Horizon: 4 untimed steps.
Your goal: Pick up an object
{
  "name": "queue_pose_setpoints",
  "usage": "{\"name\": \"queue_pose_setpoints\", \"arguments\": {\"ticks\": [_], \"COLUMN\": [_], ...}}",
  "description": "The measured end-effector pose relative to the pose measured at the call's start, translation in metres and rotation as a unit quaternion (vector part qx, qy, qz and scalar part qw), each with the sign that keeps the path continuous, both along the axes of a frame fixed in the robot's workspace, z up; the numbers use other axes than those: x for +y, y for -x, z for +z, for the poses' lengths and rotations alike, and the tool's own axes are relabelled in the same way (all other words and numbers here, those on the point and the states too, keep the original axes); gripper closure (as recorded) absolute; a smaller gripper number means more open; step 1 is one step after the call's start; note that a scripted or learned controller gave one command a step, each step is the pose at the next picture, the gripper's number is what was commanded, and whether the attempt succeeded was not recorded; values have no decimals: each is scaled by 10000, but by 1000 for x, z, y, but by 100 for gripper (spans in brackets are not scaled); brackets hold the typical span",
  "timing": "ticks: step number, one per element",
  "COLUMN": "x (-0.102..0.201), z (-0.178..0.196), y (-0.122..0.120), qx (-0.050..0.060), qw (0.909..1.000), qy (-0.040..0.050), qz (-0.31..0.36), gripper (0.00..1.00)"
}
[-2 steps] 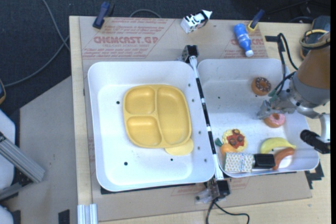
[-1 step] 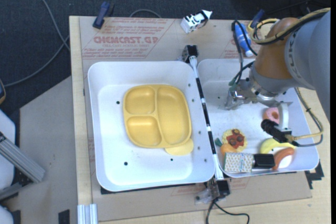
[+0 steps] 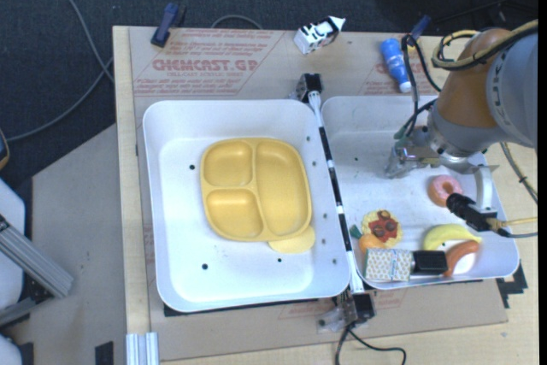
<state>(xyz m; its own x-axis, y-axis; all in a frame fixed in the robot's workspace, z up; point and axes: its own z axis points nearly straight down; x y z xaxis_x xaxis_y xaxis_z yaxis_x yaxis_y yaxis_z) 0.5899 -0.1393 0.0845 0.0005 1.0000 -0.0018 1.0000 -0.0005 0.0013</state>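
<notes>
- Under the two bins, a pale wooden bench top (image 3: 222,64) carries red printed lettering along its far side; dark carpet (image 3: 77,21) with a grey cable surrounds it.
- On the bench's far edge lie a blue clip (image 3: 165,24), a small black-and-white crumpled item (image 3: 320,32) and a blue-and-white tube (image 3: 396,64).
- The left shallow white plastic bin (image 3: 171,269) holds a yellow three-compartment plastic plate (image 3: 255,188), lying flat near the bin's middle, with a yellow piece peeking out from under its near edge.
- The right shallow white plastic bin (image 3: 363,120) holds a cluster of small toys in its near half.
- A pink ring-shaped doughnut toy (image 3: 444,189) lies just beside the arm's wrist, toward the bin's right wall.
- A round yellow toy with red and dark toppings (image 3: 381,226) sits by the divider between the bins, touching a checked blue-and-white rectangular block (image 3: 389,266) below it.
- A yellow banana-shaped toy (image 3: 448,235) rests near the right corner, next to a red-and-white curved piece (image 3: 464,256) and a black bar (image 3: 429,262).
- The grey arm with its orange band (image 3: 468,94) reaches in from the right, and the two-finger gripper (image 3: 402,162) is low over the bin's bare far half, apart from the toys.
- Whether the jaws are parted or closed cannot be told; no object shows between them.
</notes>
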Motion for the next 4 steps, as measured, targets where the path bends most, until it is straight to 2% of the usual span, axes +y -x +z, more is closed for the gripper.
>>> {"name": "queue_pose_setpoints", "arguments": {"ticks": [1,2,3,4], "x": [-49,-64,-67,-85], "z": [89,35,0,0], "y": [43,-22,-18,9], "qx": [-2,3,16,14], "qw": [10000,10000,10000,10000], "qy": [0,-2,-10,-9], "qz": [1,6,5,-1], "gripper": [100,100,100,100]}}
